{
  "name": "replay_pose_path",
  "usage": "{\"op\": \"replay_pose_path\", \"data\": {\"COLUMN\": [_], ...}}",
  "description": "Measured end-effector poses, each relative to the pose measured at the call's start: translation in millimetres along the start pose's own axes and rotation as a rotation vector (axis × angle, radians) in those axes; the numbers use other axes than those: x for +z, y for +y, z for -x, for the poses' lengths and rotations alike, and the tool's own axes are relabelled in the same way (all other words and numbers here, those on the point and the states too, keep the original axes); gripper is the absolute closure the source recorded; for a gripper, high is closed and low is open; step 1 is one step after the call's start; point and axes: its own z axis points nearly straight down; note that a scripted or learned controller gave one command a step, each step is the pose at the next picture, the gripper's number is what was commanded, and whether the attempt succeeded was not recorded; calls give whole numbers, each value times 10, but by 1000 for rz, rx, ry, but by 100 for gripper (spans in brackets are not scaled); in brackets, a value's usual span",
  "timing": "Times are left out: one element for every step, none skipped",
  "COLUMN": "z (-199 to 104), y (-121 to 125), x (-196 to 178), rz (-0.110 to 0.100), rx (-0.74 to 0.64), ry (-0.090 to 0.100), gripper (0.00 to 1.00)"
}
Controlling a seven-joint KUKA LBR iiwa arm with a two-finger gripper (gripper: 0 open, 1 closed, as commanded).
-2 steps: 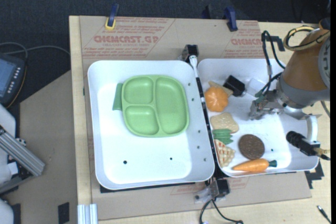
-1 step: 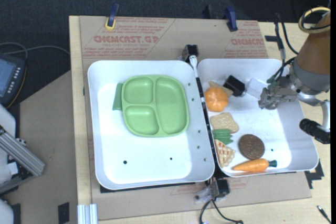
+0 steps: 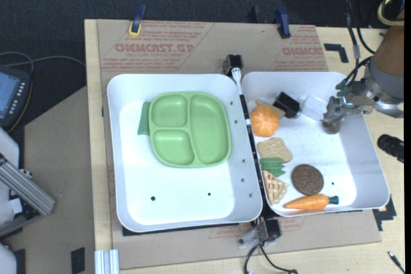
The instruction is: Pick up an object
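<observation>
My gripper (image 3: 332,123) reaches in from the right and hangs low over the bare floor in the far right part of the right bin (image 3: 359,163), with nothing seen in it. The right bin's left and front parts hold an orange fruit (image 3: 265,120), a tan cracker (image 3: 275,149), a green pod (image 3: 272,165), a waffle piece (image 3: 275,188), a round brown cookie (image 3: 307,179) and a carrot (image 3: 310,203). The closest of these, the cookie, lies well in front of the gripper and to its left.
In the left bin (image 3: 180,202) a green divided plate (image 3: 189,129) lies towards the back. A raised rim (image 3: 247,138) separates the two bins. The bench's cardboard top (image 3: 205,42) surrounds them.
</observation>
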Motion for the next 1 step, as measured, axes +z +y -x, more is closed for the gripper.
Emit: {"op": "replay_pose_path", "data": {"z": [2], "y": [13], "x": [-255], "rz": [-2], "rx": [0], "ry": [0], "gripper": [100]}}
